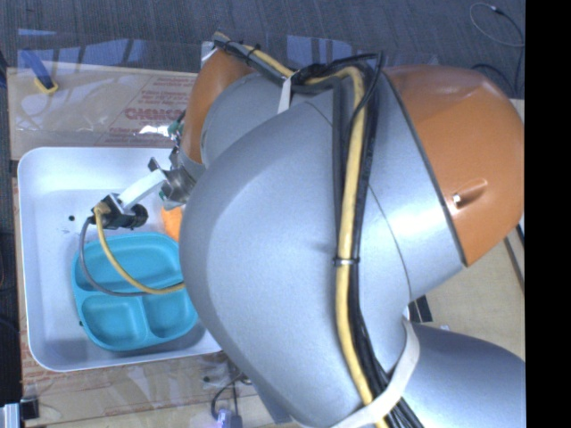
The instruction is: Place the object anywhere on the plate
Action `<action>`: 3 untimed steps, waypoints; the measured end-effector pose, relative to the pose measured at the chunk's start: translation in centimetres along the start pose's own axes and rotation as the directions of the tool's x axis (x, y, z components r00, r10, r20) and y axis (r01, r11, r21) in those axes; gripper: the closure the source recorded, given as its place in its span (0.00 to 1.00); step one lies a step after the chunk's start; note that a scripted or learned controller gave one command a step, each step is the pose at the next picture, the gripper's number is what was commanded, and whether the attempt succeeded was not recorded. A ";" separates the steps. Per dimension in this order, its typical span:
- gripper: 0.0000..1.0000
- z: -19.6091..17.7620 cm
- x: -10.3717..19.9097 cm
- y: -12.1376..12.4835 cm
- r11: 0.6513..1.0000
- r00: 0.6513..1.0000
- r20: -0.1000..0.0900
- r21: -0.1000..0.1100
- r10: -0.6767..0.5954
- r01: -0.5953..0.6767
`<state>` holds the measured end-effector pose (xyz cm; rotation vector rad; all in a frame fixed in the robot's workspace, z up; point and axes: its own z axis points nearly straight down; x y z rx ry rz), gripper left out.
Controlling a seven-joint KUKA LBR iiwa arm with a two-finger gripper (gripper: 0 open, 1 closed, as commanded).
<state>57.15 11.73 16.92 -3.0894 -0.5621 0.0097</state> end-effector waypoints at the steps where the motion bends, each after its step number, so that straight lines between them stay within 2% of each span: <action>1: 1.00 -0.9 0.0 -0.1 1.000 1.000 0.002 0.001 -0.005 0.005; 2: 0.00 -0.9 0.0 -0.1 1.000 1.000 0.002 0.001 -0.005 0.005; 3: 1.00 -1.7 0.0 -0.1 1.000 1.000 0.003 0.001 -0.010 0.010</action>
